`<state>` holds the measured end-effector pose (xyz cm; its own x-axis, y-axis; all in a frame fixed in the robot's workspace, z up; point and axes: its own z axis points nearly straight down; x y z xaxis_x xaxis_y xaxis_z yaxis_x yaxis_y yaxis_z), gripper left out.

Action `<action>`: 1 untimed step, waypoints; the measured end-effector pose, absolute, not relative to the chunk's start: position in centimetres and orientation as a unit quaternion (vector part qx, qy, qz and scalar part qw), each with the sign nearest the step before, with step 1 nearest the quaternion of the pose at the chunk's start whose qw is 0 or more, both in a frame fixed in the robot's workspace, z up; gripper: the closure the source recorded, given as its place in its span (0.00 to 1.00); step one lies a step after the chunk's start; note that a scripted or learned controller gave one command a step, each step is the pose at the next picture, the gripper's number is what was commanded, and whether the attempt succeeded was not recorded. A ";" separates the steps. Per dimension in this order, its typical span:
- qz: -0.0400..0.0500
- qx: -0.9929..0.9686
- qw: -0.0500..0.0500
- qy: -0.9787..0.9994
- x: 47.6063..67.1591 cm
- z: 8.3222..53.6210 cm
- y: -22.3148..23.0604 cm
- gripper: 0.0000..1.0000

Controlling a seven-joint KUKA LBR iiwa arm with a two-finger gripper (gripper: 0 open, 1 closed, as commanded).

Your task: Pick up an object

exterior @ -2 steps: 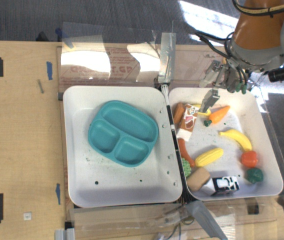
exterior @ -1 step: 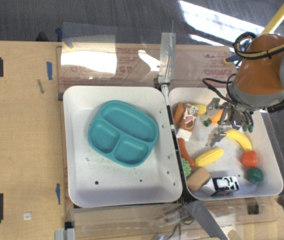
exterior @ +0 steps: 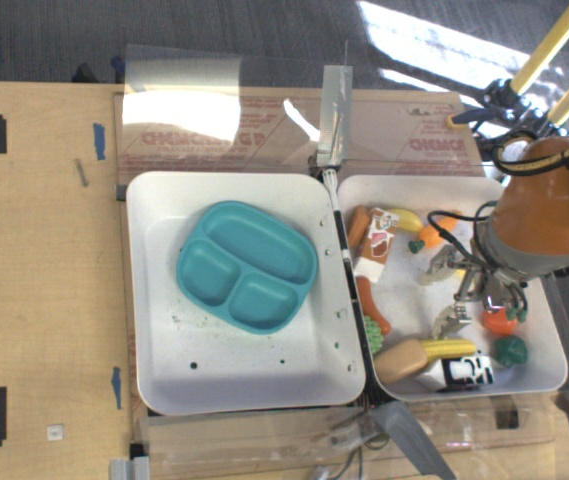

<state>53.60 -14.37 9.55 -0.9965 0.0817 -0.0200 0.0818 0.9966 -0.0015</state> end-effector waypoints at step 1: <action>-0.001 0.006 0.007 1.000 61.5 9.0 -13.5 0.00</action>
<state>61.49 -13.50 8.95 -0.9998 0.0121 -0.0134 0.0121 0.9999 -0.0011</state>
